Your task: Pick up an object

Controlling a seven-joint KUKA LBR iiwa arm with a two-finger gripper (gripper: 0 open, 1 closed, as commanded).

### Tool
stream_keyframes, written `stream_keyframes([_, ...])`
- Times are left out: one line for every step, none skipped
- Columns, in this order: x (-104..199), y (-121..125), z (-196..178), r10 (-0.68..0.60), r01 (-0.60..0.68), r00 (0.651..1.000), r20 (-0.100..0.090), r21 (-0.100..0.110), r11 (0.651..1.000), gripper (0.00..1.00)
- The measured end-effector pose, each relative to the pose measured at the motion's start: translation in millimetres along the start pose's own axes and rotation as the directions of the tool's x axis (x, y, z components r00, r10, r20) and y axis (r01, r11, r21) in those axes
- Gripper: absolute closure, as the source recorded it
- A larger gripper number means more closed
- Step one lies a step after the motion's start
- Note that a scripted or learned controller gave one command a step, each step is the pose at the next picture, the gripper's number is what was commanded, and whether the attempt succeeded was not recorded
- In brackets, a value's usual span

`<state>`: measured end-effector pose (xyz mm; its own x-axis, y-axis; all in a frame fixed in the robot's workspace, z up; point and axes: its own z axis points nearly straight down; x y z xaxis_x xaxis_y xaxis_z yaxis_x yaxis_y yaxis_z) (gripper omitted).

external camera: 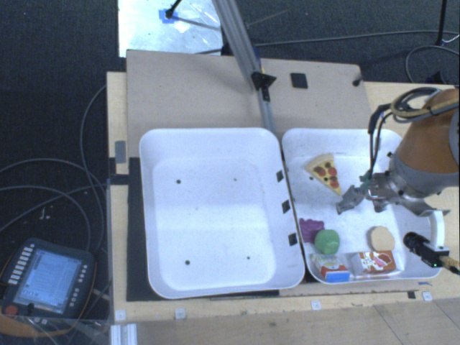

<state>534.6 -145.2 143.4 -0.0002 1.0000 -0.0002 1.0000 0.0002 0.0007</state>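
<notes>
Green ball (328, 241) beside purple toy (310, 229); pizza slice (325, 171) near jaws (350, 201), state unclear.

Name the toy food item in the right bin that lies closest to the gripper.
The yellow pizza slice toy with red spots, just left of the gripper. The green ball, purple piece, tan round piece and small cartons lie lower down.

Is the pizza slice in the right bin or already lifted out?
In the bin. The pizza slice lies flat on the right bin's floor; the gripper sits beside it, apart from it.
</notes>
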Motion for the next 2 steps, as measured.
stream_keyframes([-4.9, 62.9, -297.3, -0.001, 0.001, 1.000, 0.001, -0.007, 1.000, 0.00])
stream_keyframes([34.2, 59.8, -186.1, -0.003, 0.003, 1.000, -0.002, 0.008, 1.000, 0.00])
